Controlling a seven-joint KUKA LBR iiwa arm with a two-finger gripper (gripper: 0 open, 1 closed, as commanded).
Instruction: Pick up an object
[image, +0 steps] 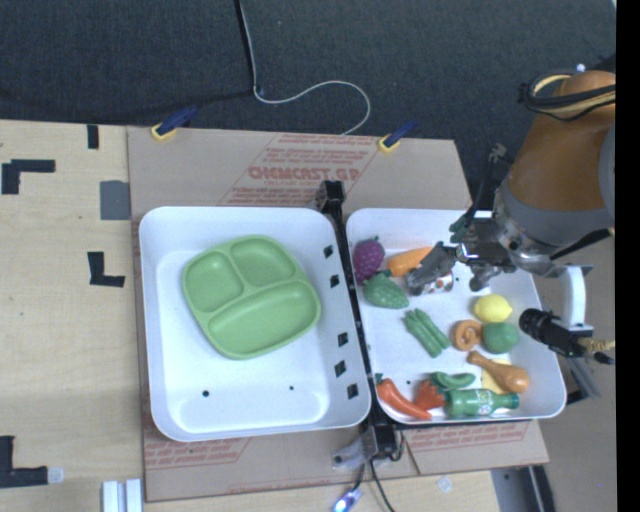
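- My gripper (438, 268) hangs low over the back of the right bin (552, 405), its dark fingers pointing left toward the toy food; from this angle I cannot tell whether they are apart or together, and nothing is visibly held between them.
- The left bin (165, 330) holds the green divided plate (250, 295), well apart from me.
- Every pickable object is in the right bin: a purple bunch of grapes (368, 256) and a green leafy piece (384, 292) near the divider, an orange carrot (407, 262) just beside my fingertips, green beans (426, 331) in the middle, a yellow lemon (491, 307) to the right.
- Along the front wall sit a green bottle (480, 402) and a red pepper (397, 398), crowded together.
- I judge the carrot the nearest target. To do it well I should centre over it, align my fingers across its narrow width, and descend straight so I don't nudge the grapes.
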